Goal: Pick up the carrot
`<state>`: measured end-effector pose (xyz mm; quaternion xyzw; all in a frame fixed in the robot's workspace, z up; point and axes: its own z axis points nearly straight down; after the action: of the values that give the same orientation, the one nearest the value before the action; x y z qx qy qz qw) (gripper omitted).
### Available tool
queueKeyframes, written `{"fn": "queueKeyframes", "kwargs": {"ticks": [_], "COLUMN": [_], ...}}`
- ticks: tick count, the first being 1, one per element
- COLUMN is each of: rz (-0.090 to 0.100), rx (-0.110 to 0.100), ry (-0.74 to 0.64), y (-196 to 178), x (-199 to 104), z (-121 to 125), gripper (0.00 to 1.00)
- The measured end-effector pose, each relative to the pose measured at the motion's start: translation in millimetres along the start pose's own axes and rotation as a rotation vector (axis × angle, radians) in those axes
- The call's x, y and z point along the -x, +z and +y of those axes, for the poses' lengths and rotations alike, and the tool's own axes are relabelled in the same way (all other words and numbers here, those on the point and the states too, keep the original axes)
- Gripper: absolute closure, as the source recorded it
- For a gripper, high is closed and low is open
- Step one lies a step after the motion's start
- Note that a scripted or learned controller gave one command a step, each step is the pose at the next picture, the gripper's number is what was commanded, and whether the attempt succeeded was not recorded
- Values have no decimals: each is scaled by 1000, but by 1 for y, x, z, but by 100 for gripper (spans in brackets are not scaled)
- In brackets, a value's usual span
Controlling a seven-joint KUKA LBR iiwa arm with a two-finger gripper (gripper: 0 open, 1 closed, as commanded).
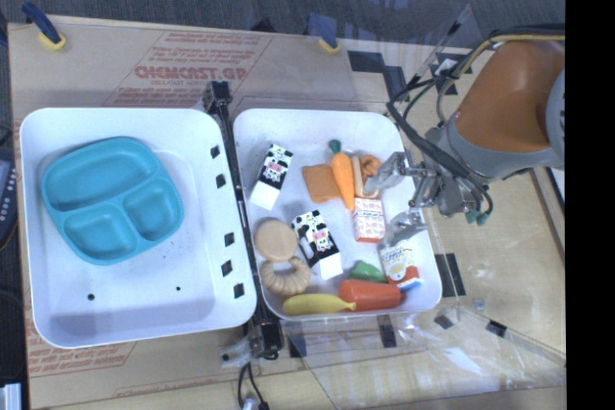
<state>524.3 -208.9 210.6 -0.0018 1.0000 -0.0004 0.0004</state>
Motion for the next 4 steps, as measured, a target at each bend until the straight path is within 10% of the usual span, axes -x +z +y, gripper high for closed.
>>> {"fn": "queueKeyframes", "kwargs": {"ticks": [2,3,4], "rz": [-2,-9,-5], "rx": [2,-1,0], "ry": [168,158,422], "y": [117,104,56], "x": [76,80,89], "z": [0,2,34], "gripper": [0,100,100]}}
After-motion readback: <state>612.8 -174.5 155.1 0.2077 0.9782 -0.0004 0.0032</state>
